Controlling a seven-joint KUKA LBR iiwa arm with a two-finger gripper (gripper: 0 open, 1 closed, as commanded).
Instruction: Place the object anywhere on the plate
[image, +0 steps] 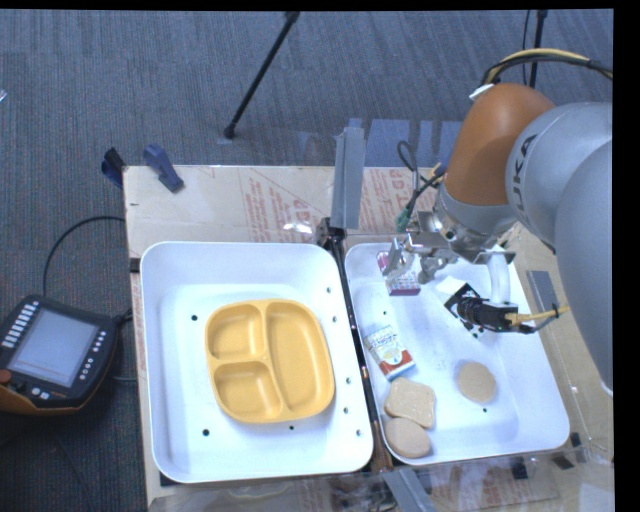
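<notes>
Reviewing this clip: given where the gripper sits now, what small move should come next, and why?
Probably a short lift straight up. The gripper hangs over the right bin's far left corner with a small pink and white packet at its fingertips, though a firm hold can't be confirmed. The yellow plate lies in the left bin, so the packet must first rise above the divider.

— Where are we looking from?
— We look from one camera fixed above the bench (230, 205), tilted down at a slant; both white bins, the left bin (170, 300) and the right bin (520, 400), sit in frame, far enough for carpet to show around them.
— And the arm (560, 160)?
— We see it enter from the right.
</notes>
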